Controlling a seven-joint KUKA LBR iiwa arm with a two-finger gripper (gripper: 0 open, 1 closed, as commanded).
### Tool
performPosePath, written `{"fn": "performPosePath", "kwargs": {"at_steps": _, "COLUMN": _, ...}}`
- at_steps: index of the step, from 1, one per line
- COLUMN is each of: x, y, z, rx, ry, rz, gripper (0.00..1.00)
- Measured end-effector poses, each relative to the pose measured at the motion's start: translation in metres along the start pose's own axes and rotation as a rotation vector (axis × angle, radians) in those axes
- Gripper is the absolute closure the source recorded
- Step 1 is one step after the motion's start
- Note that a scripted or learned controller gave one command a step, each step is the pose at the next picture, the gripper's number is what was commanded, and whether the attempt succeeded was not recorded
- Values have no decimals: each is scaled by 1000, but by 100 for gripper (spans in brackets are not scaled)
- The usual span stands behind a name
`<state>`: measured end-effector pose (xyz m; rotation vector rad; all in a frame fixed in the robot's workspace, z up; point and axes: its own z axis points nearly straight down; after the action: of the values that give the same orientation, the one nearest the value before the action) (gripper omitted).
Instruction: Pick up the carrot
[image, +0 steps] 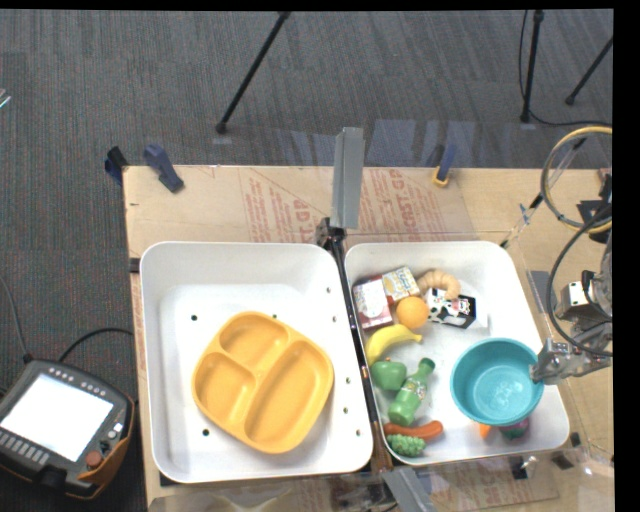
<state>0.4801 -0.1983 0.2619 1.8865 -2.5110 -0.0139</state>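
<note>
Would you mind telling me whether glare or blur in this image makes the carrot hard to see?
In the camera view, lighting is even and soft, without harsh glare on the right bin; the carrot near its front edge reads clearly, though small; the gripper at the frame's right looks slightly soft.

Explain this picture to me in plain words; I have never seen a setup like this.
One camera looks down at a slant on a bench with two shallow white bins. A robot arm reaches in from the right; its gripper sits at the right bin's edge beside a teal bowl. That bin also holds toy food: a banana, an orange, a green bottle and the carrot it should pick up, lying near the front. The left bin holds a yellow divided plate.
</note>
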Motion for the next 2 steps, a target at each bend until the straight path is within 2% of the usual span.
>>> {"fn": "performPosePath", "kwargs": {"at_steps": 1, "x": 13, "y": -1, "z": -82, "rx": 10, "ry": 2, "rz": -165, "gripper": 100}}
{"fn": "performPosePath", "kwargs": {"at_steps": 2, "x": 14, "y": 2, "z": 21, "rx": -5, "ry": -3, "rz": -304, "gripper": 100}}
